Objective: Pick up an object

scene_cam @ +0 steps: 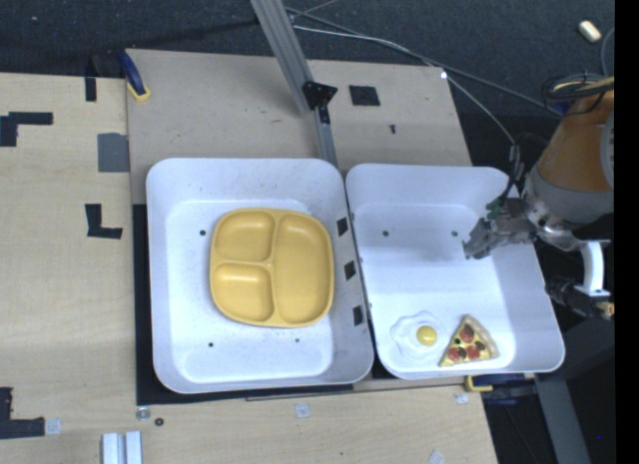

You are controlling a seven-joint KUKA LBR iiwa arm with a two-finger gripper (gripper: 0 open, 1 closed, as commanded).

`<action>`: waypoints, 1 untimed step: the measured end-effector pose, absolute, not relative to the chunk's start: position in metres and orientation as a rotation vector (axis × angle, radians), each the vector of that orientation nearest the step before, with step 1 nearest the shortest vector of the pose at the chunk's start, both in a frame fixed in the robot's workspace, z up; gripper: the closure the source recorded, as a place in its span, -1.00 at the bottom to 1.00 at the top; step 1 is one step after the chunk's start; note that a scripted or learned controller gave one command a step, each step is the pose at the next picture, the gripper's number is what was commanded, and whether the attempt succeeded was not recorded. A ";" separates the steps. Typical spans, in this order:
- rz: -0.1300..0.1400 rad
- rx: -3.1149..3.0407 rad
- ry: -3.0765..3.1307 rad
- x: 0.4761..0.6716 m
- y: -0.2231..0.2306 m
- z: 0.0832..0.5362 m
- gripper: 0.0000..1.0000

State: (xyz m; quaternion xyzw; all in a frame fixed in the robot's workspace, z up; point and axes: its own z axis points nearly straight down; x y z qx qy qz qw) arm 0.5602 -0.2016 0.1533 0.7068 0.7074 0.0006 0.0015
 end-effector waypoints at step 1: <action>0.003 2.216 2.221 0.565 -0.201 0.216 1.00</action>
